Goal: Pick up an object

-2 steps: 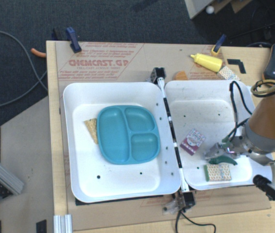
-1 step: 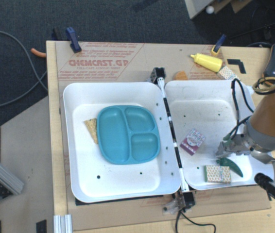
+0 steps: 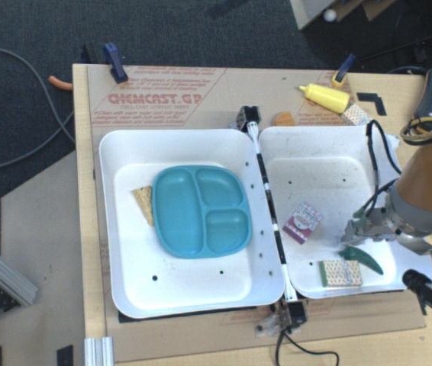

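1. Nearest the camera, the front edge of the counter (image 3: 201, 334) ran below two shallow white bins set side by side.
2. Inside the right bin (image 3: 330, 147), close to its front wall, lay a flat tan and green packet (image 3: 341, 274).
3. Just beyond it, a dark green leaf-shaped object (image 3: 362, 258) lay touching the packet's far right corner.
4. Directly above that green object hung the pincer (image 3: 359, 233) of the grey arm (image 3: 428, 193), which reached in from the right; whether its tips were apart or together could not be told.
5. A small pink and white packet (image 3: 302, 222) lay tilted near the right bin's left wall.
6. The left bin (image 3: 124, 166) held a teal divided plate (image 3: 201, 210), with a tan cracker (image 3: 143, 200) partly tucked under its left edge.
7. Farthest back, on the counter beyond the bins, lay a yellow bottle (image 3: 327, 96) and a small orange piece (image 3: 282, 118).
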Motion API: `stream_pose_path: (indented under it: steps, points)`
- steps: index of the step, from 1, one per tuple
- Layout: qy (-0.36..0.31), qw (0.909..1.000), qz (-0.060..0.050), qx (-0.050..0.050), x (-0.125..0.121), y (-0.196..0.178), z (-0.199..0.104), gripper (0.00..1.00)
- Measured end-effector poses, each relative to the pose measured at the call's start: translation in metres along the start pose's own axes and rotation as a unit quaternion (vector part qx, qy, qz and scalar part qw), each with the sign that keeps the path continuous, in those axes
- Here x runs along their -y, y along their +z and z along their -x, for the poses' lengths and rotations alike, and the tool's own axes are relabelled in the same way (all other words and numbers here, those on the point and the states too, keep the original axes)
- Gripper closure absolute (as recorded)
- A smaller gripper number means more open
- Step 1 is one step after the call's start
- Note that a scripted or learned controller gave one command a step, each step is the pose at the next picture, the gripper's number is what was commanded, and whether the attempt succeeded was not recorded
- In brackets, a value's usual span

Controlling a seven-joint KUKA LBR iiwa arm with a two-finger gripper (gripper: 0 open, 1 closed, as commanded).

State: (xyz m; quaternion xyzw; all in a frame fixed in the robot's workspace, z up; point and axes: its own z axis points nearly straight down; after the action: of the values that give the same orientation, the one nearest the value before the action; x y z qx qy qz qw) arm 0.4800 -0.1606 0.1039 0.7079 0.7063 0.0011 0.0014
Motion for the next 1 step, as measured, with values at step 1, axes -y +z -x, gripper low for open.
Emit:
stream_pose_path:
  steps: [1]
  points:
    - [-0.002, 1.0000, -0.001, -0.001, -0.0412, -0.0809, -0.0747, 1.00]
